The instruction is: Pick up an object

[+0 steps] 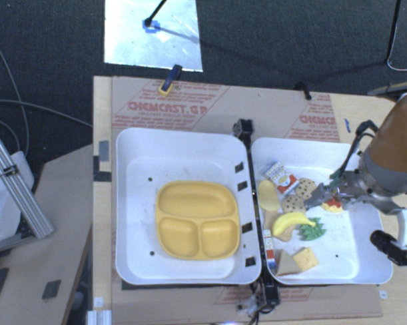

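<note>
gripper: low in right bin, finger state cannot be told, nothing visibly held. cookies touching its tip, likely target; banana just below; yellow tray well left, apart, presumably as a drop spot.

The arm runs off the right edge. Its gripper covers part of a red item, perhaps a toy food; the fingertips are too blurred to read.

A paper-covered bench bears two shallow white bins, left bin and right bin, side by side.
</note>
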You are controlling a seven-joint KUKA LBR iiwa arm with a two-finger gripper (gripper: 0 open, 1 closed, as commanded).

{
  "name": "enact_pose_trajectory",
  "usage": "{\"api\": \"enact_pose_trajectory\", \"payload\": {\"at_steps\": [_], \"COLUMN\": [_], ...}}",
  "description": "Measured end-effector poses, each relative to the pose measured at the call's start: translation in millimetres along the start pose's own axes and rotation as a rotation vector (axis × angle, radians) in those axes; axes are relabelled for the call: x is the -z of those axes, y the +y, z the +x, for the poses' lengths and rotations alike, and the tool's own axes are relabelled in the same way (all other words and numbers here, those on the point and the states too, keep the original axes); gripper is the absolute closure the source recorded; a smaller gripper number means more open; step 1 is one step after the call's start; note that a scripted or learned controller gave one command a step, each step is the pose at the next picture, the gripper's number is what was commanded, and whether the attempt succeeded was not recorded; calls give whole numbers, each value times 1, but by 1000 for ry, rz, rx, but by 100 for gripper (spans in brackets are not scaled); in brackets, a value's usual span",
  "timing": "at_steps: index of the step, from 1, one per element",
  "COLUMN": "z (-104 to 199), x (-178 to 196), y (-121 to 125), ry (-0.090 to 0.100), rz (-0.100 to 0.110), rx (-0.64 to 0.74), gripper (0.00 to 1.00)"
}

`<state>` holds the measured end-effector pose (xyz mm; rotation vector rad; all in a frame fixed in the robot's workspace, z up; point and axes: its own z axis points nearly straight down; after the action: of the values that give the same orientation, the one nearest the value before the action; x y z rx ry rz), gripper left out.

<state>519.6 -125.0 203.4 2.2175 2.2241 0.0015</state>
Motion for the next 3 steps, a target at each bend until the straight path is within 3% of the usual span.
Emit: {"api": "enact_pose_trajectory", "payload": {"at_steps": [1, 2, 3], "z": [8, 11, 31], "x": [-114, -112, -112], "y": [136, 80, 58], "ry": [-2, -2, -6], "rz": [-14, -17, -20], "rx": [7, -3, -1], "gripper": [0, 0, 0]}}
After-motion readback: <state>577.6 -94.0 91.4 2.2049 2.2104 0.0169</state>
